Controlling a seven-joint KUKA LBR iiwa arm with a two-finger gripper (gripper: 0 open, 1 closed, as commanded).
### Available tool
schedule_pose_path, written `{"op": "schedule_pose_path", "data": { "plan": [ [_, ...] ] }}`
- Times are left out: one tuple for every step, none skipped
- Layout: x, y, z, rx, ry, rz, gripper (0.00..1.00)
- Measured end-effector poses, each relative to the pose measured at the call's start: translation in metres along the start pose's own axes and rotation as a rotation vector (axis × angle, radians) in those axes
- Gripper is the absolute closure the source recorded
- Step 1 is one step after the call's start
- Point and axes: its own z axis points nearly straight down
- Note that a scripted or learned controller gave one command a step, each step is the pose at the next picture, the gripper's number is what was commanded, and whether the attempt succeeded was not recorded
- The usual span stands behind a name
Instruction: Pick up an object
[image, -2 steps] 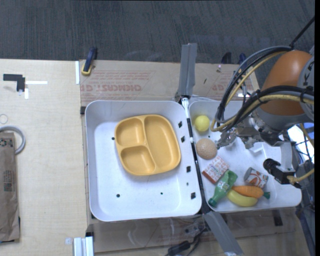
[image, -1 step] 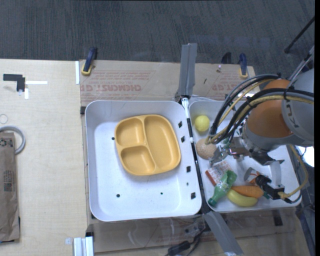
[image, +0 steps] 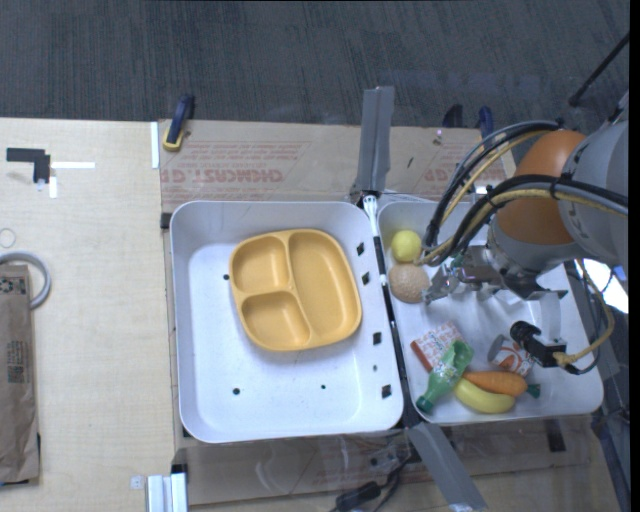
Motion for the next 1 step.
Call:
{"op": "schedule_pose_path", "data": {
  "plan": [
    [-0.0394, -0.0044, -0.104, 0.0, -0.001, 0.022, 0.0]
  ]
}}
